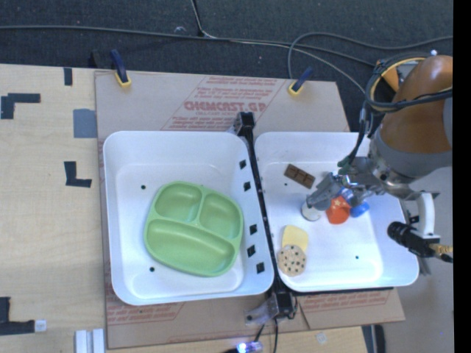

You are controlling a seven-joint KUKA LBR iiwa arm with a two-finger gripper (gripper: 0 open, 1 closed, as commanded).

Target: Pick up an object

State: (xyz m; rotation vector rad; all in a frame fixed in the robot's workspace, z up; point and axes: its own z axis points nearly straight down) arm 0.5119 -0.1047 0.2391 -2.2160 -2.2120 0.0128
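Note:
My gripper (322, 195) hangs low over the middle of the right bin (368, 271), reaching in from the right. Just to its right, close against it, lie a small orange object (338, 212) and a blue one (360, 209). A small white-grey piece (310, 212) sits right below the gripper's tip. A brown chocolate bar (299, 175) lies a little up and left of the gripper. Toward the bin's front left are a yellow cheese slice (296, 236) and a round cookie (292, 259).
A green divided plate (195, 229) lies in the left bin (121, 168). A black divider strip (254, 197) runs between the two bins. Cables trail across the dark floor behind the bench. The arm's orange band (430, 79) rises at the right.

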